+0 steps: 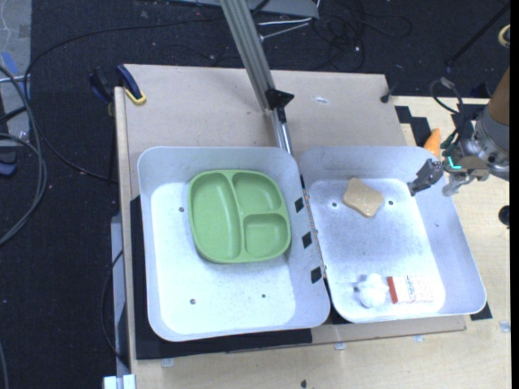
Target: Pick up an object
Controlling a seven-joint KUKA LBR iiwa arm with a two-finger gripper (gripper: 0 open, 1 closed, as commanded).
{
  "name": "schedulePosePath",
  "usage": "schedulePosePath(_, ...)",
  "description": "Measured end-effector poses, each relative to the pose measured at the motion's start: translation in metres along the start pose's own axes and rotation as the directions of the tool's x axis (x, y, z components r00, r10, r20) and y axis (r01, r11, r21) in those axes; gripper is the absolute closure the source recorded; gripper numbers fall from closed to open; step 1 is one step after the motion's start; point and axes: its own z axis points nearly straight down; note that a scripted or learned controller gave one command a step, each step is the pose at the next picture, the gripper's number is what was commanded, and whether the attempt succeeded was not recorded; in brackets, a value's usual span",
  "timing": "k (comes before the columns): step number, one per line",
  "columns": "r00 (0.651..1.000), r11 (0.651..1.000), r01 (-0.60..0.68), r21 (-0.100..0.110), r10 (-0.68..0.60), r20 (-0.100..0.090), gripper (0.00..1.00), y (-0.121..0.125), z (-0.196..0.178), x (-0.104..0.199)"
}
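Two shallow white bins are seen side by side on the counter [243,96]. In the left bin [162,298] a green divided plate [240,215] is lying flat. In the right bin [454,250] three things are found: a tan sponge-like block [362,197] near the far wall, and close to the near edge a small white crumpled lump [371,292] with a flat white and red packet [412,288] just beside it.

The gripper [442,175] is placed at the far right rim of the right bin, above the wall and not yet down among the things. Two dark fingers [422,177] can be made out, spread apart, and nothing is seen between them, so nothing is held.

The step in hand is judged to be the approach to a thing. The tan block is the nearest one to the gripper, stands apart from the others, and has some height, so it is probably the easiest to take. For a good grasp the fingers should be kept spread, brought over the middle of the block, turned so that its narrow sides are faced, and lowered until the block is between them before closing. The bin wall should be cleared on the way. The flat packet is judged harder, because it lies low on the floor of the bin.
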Motion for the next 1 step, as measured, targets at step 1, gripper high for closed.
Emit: schedulePosePath(1,1.0,1.0,0.0,-0.002,0.0,0.001,0.0,0.0006,-0.0011,0.0)
